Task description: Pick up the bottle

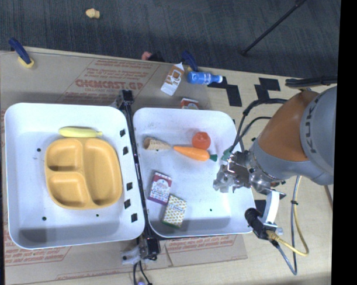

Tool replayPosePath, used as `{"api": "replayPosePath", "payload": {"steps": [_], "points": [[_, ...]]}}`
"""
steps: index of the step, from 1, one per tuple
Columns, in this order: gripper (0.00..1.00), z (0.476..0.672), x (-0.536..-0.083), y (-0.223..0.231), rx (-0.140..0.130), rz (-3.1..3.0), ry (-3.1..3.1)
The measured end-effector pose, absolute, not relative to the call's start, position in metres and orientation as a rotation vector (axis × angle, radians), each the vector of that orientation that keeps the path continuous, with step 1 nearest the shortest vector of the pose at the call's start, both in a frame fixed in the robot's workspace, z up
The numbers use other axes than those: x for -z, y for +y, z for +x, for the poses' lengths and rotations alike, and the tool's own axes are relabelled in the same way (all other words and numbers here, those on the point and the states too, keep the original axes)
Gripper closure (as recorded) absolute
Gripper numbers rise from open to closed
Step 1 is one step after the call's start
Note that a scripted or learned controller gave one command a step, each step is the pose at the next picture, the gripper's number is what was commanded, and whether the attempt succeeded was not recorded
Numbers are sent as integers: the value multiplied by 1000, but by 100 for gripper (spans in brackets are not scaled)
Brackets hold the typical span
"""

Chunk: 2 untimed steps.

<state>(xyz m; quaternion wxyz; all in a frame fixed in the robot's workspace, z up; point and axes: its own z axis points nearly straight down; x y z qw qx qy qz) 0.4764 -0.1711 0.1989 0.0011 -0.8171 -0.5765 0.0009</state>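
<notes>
From above, the gripper (224,177) hangs over the right bin's (226,120) right edge; whether it is open or closed cannot be told. The blue bottle (202,78) lies on the bench well beyond it, outside the bins. A carrot (191,153) lies just left.

Fixed overhead camera, slanted down, both bins (68,112)
</notes>
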Motion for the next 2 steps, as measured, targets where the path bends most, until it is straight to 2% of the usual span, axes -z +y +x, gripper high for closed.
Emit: {"api": "replayPosePath", "payload": {"steps": [1, 2], "points": [[100, 476, -159, -196, -6, -2659, -1662], [100, 476, -166, -204, -5, -2787, -1443]]}}
